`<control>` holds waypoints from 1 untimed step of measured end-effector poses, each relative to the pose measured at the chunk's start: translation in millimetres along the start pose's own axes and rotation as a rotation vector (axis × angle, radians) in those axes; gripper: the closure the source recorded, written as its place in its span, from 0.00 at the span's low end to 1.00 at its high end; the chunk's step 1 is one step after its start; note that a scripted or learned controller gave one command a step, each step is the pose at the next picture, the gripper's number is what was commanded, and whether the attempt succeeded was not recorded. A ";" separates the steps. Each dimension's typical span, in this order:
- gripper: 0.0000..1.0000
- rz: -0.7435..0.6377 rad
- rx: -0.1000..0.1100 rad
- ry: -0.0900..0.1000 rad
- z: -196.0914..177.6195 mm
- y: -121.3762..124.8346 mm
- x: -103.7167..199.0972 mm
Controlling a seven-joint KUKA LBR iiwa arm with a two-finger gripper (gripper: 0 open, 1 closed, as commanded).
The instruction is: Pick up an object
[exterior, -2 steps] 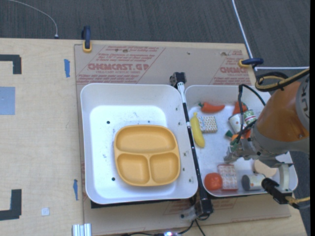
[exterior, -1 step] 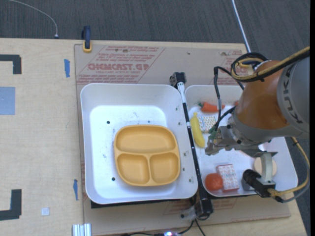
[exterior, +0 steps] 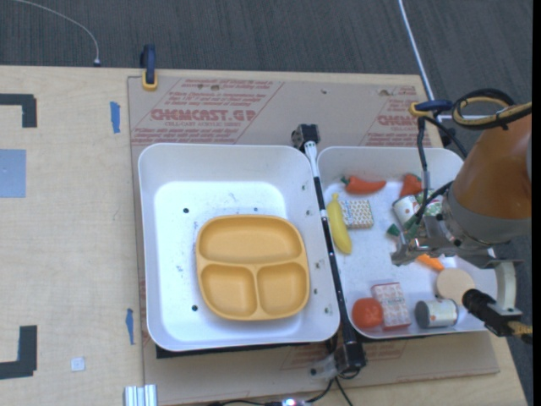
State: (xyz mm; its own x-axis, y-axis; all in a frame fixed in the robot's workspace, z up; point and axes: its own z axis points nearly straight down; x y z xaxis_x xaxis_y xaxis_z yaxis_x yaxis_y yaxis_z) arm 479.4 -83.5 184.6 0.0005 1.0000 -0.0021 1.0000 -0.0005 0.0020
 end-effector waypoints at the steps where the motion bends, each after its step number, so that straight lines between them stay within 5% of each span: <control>1: 1.00 -0.002 0.000 0.002 0.0 6.5 69.0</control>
State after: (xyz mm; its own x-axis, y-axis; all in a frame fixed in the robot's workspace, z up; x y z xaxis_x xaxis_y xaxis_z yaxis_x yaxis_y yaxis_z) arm 486.0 -14.5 184.5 -0.0012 1.0000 -0.0001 1.0000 0.0012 0.0020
